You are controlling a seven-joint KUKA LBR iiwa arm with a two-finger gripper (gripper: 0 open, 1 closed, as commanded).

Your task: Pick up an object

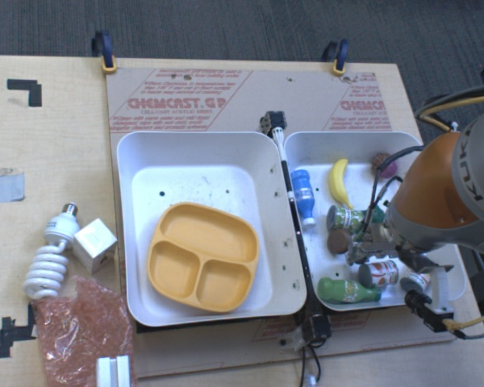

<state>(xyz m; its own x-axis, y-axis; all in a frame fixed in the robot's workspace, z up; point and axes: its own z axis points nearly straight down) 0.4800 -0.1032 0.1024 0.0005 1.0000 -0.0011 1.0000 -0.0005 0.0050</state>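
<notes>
The right bin [323,147] holds a blue bottle [302,196], a yellow banana [339,182], a green can [344,218], a brown ball [337,242], a green bottle [348,290] lying on its side, a red-and-white can [381,272] and a small purple item [385,164]. My gripper [360,251] is low in this bin, just right of the brown ball, between the green can and the red-and-white can. The arm's orange band [436,188] hides the bin's right part.
The left bin [137,160] holds an orange divided plate [202,256]. On the bench to the left lie a spiral light bulb [50,260], a white cube [95,242] and pink bubble wrap [85,329]. Cables [452,111] run at the right.
</notes>
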